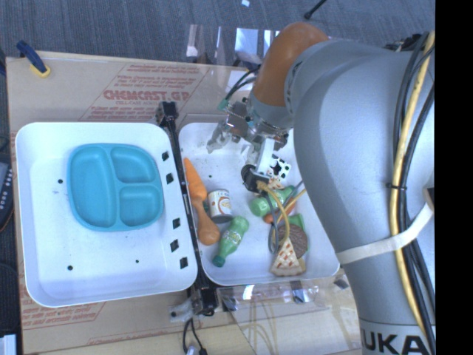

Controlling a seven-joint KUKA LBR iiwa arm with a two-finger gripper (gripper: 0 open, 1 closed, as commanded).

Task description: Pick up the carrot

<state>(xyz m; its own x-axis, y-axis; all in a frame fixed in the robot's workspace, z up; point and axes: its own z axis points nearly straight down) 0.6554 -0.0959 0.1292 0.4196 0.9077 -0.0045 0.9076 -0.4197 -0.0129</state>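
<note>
Carrot, long and orange (198, 197), lies along the right white bin's (244, 272) left wall, beside a small tin can (219, 203). Gripper (236, 140) hovers near the bin's far end; whether its fingers are open, I cannot tell.

1. Two white bins sit side by side on the table (111, 95).
2. The left bin (37, 220) holds a blue tray (116, 185) with three parts.
3. The right bin (222, 268) holds toy food.
4. The carrot (199, 200) lies along the right bin's left wall, thin end pointing up.
5. A small can (219, 205) touches the carrot's right side.
6. A green bottle (230, 239) lies just below the can.
7. A pizza slice (287, 257) lies near the bin's bottom right.
8. The big grey arm (362, 161) comes in from the right.
9. The gripper (238, 140) hangs over the top of the right bin, apart from the carrot.
</note>
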